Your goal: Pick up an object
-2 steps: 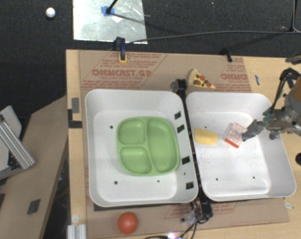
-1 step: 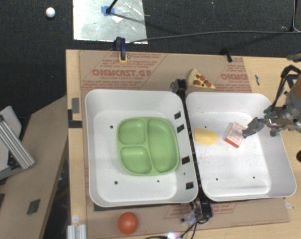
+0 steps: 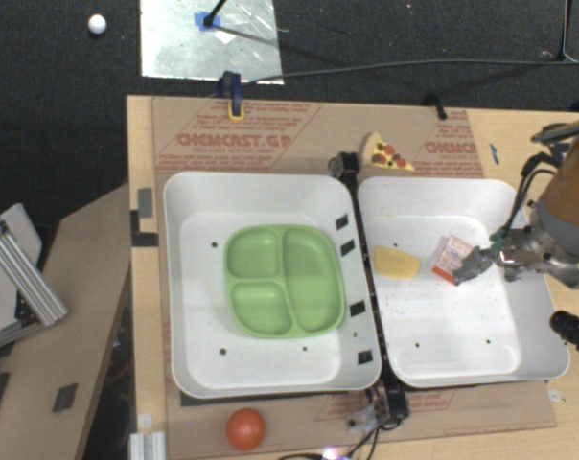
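Reaching in from the right, the gripper (image 3: 474,263) is seen low over the right bin (image 3: 500,357), its dark fingers right at the edge of a small red-and-white packet (image 3: 452,256). Whether the fingers are spread, pressed together or pinching the packet cannot be told — the tips merge with the packet's lower right corner.

The packet lies tilted on the bin floor, in the upper middle of the right bin. It is judged to be light and thin, probably a crinkly wrapper that gives under pressure and may slide on the smooth white floor; a hold across its short sides, near the middle, is judged safest, since a grip on one corner could let it swing or slip out.

Just beside it, to the left, a pale yellow wedge (image 3: 397,263) rests flat — apparently a toy cheese piece, stiffer and easier to pinch across its thickness.

In the left bin (image 3: 198,357) a green divided plate (image 3: 283,281) is set. Outside the bins, a toy pizza slice (image 3: 386,153) lies on the cardboard behind them, and an orange-red ball (image 3: 245,428) sits at the front edge.
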